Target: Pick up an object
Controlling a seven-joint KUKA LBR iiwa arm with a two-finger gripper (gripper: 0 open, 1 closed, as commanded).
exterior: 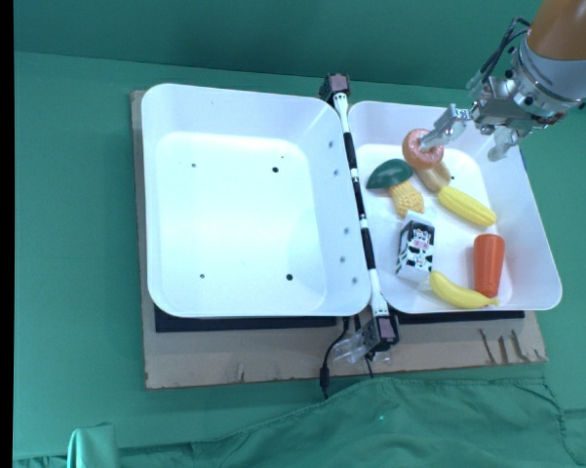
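Near edge of right bin (541, 295): banana (460, 292), carrot (488, 264), milk carton (416, 249) with cow pattern; print on carton too small to read. Further in: corn cob (467, 206), smaller corn piece (407, 199) with green leaf (388, 174) part-covering its top. Brown item (433, 176) half hidden under donut (421, 148); identity unclear. Gripper (474, 136) over far part of right bin, fingers spread wide, nothing between them. One finger (443, 131) tip overlapping donut; contact or merely above, cannot tell. Other finger (501, 144) well off to the side. Left bin (166, 115) alongside. Arm (561, 37) cut off at upper right corner.
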